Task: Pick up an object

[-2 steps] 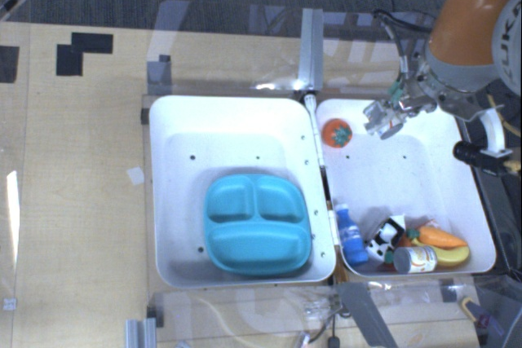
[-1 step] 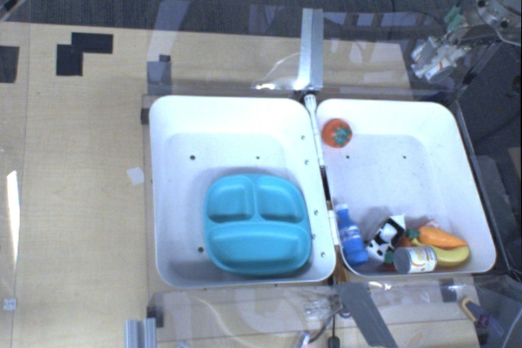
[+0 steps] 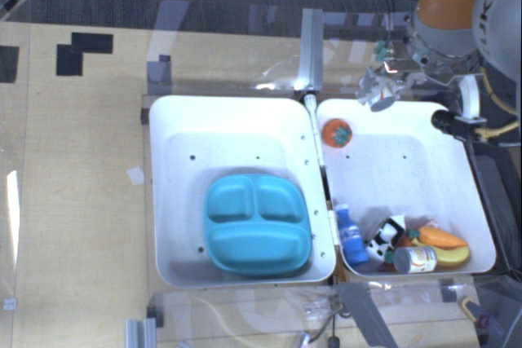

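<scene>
My gripper hangs over the far rim of the right bin, under the orange band of the arm. A small orange round object with a green spot lies in that bin's far left corner, a little below and left of the gripper. Along the bin's near edge lie a blue bottle, a black and white toy, a small can, an orange carrot-like piece and a yellow piece. Nothing shows in the gripper.
The left bin holds a blue divided plate. A metal post stands behind the seam between the bins. Cables and a black fitting sit at the right bin's far right.
</scene>
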### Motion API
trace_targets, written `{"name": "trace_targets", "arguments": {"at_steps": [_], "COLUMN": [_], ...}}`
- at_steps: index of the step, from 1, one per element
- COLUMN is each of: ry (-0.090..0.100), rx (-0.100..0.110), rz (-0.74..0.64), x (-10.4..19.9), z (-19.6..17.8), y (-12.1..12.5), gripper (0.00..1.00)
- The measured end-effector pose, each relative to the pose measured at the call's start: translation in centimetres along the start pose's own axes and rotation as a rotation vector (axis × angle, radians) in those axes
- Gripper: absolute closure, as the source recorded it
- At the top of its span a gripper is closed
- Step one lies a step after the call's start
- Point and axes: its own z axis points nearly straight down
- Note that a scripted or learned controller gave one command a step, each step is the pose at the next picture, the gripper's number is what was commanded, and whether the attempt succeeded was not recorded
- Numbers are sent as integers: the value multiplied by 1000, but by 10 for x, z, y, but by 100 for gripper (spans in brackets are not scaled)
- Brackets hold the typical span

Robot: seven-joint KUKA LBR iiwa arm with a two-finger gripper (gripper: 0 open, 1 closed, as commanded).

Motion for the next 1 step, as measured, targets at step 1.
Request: {"name": "trace_targets", "arguments": {"at_steps": [1], "ry": [0], "rx": [-1], "rz": [0], "x": [0], "z": [0], "y": [0], "gripper": [0]}}
